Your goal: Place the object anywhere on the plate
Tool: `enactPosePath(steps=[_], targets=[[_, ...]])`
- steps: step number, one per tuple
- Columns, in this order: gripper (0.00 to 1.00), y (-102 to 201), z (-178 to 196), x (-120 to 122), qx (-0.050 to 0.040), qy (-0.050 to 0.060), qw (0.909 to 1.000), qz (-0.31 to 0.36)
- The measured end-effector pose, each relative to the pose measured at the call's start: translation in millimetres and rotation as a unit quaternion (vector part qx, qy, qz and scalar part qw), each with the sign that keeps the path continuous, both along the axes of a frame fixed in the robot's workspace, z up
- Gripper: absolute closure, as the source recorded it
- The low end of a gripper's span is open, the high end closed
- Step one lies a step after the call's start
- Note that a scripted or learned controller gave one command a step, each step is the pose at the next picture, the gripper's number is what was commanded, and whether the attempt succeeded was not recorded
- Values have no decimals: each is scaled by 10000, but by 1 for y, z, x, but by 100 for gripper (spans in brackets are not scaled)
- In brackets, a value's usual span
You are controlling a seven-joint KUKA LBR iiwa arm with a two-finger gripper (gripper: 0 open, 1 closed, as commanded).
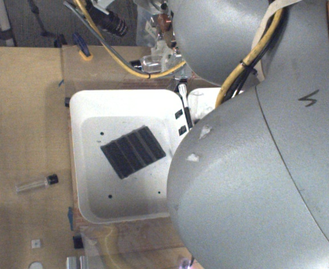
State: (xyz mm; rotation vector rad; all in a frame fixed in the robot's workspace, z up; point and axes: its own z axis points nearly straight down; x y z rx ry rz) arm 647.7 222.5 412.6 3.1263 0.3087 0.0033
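Arm (254, 167) blocks most; gripper (158, 49) finger state cannot be told; dark ribbed pad (133, 151) lies in left bin (80, 150); placement unconfirmed

Tan wood bench (24, 111) w/ white bin (80, 150) sitting on it.

Bench runs across left side & along the far edge; big grey arm body covers the right part. Bin's a shallow white tray w/ rounded corners, a dark ribbed rectangular pad (133, 151) lying tilted on its floor. Left of bin, well apart, a small clear vial w/ black cap (36, 182) lies on its side on the bare wood. Near the front edge: tiny square bit (36, 243) & a blue clip (84, 48) at far-left corner of the raised board.
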Motion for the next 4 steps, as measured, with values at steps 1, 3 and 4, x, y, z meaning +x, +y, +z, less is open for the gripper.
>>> enactPosePath(steps=[1,3,4], targets=[[100,2,22,9,1,1,9989,463],[100,3,-300,-40,-2,38,9749,2226],[100,3,-223,-32,-5,26,9017,4324]])
